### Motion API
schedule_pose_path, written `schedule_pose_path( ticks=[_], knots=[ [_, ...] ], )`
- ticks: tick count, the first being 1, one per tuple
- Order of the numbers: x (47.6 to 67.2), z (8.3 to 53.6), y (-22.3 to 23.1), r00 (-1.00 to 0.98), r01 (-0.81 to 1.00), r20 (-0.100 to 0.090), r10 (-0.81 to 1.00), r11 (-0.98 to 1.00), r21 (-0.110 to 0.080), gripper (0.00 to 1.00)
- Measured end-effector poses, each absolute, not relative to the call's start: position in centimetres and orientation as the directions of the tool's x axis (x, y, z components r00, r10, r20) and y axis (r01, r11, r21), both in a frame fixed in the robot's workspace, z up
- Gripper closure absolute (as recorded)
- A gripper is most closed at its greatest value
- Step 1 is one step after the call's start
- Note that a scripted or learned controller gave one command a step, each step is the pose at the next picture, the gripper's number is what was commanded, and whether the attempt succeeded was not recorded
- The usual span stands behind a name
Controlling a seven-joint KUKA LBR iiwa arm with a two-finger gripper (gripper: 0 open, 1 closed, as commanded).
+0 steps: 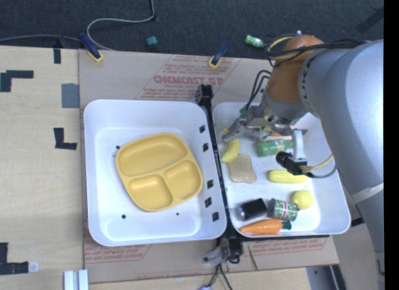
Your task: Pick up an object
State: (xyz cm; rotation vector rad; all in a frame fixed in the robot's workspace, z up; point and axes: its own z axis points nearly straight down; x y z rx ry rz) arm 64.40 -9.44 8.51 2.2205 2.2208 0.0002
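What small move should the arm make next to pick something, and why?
Probably lower the claw a little onto the yellow banana-like piece: it lies just below the claw in the right bin, and nothing is visibly held yet.

One fixed camera looks down at a slant from above the table point(37, 114), taking in both white bins point(100, 176) side by side, the arm point(349, 108) entering from the right

The arm point(349, 108) is a thick, smooth grey cylinder with a glossy orange band point(290, 73) above the wrist. Thin black and yellow cables point(315, 169) loop around its metal pincer point(249, 126).
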Motion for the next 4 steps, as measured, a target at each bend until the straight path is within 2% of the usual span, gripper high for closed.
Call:
schedule_pose_path(
  ticks=[1, 3, 4],
  knots=[
    [63.58, 8.54, -9.65, -0.002, 1.0, -0.002, 1.0, 0.002, 0.001, 0.0],
    [63.61, 8.53, -9.79, -0.002, 1.0, 0.001, 1.0, 0.002, 0.001, 0.0],
    [62.77, 8.55, -9.55, -0.001, 1.0, -0.001, 1.0, 0.001, 0.002, 0.0]
  ],
)
